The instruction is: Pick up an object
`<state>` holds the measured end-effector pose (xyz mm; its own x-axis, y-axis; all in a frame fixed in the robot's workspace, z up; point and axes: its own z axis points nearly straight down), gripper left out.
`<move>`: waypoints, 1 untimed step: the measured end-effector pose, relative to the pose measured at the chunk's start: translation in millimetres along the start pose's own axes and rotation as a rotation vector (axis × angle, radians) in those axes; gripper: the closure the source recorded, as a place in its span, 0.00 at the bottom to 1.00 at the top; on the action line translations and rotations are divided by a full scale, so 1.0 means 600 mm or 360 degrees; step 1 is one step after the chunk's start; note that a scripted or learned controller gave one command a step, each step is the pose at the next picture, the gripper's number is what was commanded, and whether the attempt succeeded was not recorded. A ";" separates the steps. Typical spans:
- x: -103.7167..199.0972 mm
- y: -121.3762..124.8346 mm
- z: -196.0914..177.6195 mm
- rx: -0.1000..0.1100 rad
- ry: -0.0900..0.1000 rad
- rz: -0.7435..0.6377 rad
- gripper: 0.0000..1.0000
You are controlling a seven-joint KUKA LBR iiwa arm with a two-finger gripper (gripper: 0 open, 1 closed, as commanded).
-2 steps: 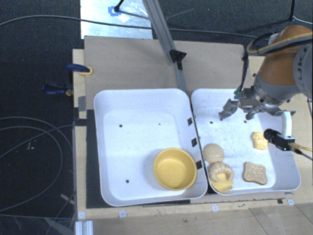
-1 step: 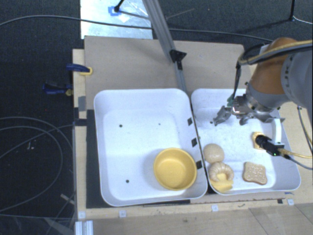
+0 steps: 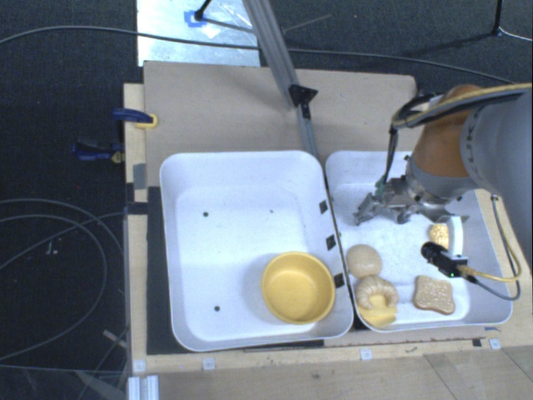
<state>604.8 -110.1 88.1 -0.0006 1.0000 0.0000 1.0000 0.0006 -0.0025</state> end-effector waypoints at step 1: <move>0.000 0.003 -0.023 -0.0010 -0.0001 0.0001 1.00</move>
<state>606.5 -110.3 101.7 0.0002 1.0000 -0.0008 1.0000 -0.0002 0.0039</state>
